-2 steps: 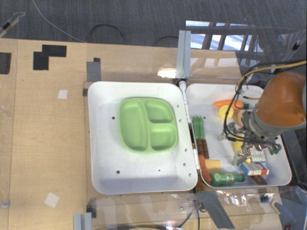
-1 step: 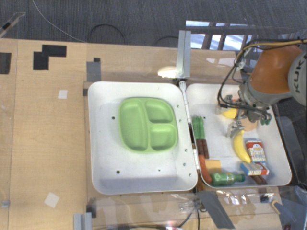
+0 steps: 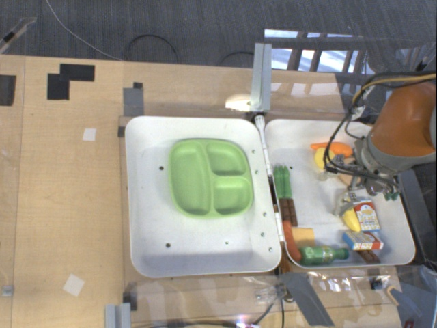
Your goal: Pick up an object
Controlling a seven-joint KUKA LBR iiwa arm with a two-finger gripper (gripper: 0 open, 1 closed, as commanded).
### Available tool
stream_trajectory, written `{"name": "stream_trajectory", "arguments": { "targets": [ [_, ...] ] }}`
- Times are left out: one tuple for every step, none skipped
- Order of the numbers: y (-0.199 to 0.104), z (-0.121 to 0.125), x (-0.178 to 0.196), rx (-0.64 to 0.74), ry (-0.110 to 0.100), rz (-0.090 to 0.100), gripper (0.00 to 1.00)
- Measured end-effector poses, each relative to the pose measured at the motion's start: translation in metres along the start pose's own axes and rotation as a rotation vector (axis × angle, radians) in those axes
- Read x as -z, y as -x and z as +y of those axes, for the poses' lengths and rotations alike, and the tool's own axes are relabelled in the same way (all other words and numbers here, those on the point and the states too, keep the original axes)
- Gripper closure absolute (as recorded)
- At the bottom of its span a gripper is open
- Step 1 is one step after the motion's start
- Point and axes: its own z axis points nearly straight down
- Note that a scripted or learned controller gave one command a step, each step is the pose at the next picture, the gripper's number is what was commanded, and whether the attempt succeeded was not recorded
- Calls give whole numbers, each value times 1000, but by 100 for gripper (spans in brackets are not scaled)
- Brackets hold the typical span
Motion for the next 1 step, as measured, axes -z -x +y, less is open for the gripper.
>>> {"name": "stream_trajectory", "arguments": {
  "targets": [
    [-64, -25, 2, 160, -3, -4, 0]
  ]
}}
